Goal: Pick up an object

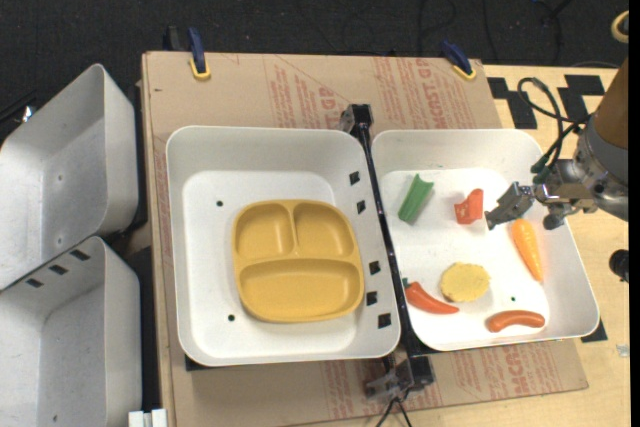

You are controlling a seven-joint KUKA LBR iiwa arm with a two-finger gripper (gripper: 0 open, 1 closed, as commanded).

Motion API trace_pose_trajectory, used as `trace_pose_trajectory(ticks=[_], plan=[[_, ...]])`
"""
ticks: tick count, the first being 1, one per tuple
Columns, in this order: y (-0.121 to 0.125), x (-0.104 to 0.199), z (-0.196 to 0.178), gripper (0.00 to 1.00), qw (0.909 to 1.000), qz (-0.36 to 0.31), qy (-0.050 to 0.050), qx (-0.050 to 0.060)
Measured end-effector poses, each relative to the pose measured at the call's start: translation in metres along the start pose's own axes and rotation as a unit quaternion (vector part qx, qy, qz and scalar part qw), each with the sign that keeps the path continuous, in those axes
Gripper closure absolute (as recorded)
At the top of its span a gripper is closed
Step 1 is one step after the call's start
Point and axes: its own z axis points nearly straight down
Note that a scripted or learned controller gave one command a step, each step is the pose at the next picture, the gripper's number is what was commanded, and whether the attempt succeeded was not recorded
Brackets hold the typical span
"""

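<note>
**Operator:** Report task status: pick up an object.

**Technician:** Not complete. The claw is low inside the right bin, near its right wall, and nothing is seen between its fingers. The fingers stand apart, pointing left toward the middle of the bin.

**Operator:** Locate the candidate objects.

**Technician:** All lie on the right bin's floor. A small red piece is just left of the fingertips, apart from them. A carrot lies just below the claw; contact cannot be confirmed. A green pepper is farther left, near the divider. A round yellow biscuit-like item sits lower centre, with a red chilli just beside it at lower left. An orange-red sausage lies near the front wall.

**Operator:** And the left bin?

**Technician:** The left bin holds a yellow compartment plate, well apart from the arm.

**Operator:** Remaining steps?

**Technician:** By judgement, all of the grasp remains: align over one object, most likely the red piece or the carrot, close on it, then lift clear of the worktop. No object is raised at present.
</note>
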Motion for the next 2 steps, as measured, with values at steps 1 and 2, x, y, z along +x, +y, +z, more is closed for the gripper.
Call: trace_pose_trajectory(ticks=[1,2], plan=[[0.002,0.0,-0.005,0.0,1.0,-0.001,-0.001,-0.005],[0.01,0.001,0.041,0.0,1.0,0.0,-0.001,-0.004]])
